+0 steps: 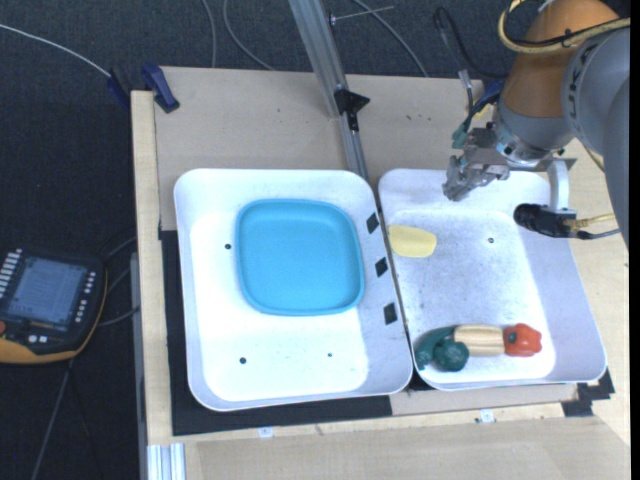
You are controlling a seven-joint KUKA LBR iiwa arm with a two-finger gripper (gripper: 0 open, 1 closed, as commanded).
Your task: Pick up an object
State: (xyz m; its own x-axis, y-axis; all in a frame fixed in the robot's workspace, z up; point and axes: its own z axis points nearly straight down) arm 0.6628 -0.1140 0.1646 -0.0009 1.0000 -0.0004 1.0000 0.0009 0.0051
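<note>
Bins sit side by side on the bench. Far off to the left, on the dark floor, lies a hand controller [45, 303] with a little screen.

Next comes the left bin [205, 368]. It is white and shallow. A blue square plate [299, 256] rests flat inside it, close to the wall that the two bins share. A grey metal pole [322, 58] slants down from the top and meets the bench where the two bins touch.

Then comes the right bin [470, 268]. A small yellow piece [412, 241] lies near its left wall, toward the back. Along the front wall are three toys in a row: a green one [442, 352], a tan one shaped like a roll [480, 340], and a red one [521, 340]. They look like they touch each other.

The gripper [466, 181] hangs over the back edge of the right bin. It is well apart from the front row and not far from the yellow piece. Nothing sits between its fingers. I cannot tell if the fingers are apart or together, because they look like one grey lump from up here.

I think the job has hardly begun. Every toy lies in the bin, and none has been lifted. What is left is almost all of it: choose a toy, go down to it, close on it, and raise it up. The yellow piece is the nearest one to try.
</note>
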